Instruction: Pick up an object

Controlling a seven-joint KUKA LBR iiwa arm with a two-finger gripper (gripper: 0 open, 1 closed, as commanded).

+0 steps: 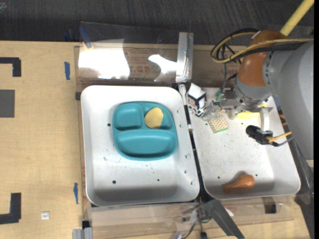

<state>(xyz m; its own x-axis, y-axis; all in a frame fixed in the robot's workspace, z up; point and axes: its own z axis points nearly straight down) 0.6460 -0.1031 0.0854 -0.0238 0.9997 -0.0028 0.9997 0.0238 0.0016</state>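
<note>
Gripper (225, 105) low at right bin's (279, 180) far edge, just beside mesh sponge (218, 124); jaw state can't tell.

Grey arm (291, 78) from right, tool (219, 107) low, wrist bent.
</note>
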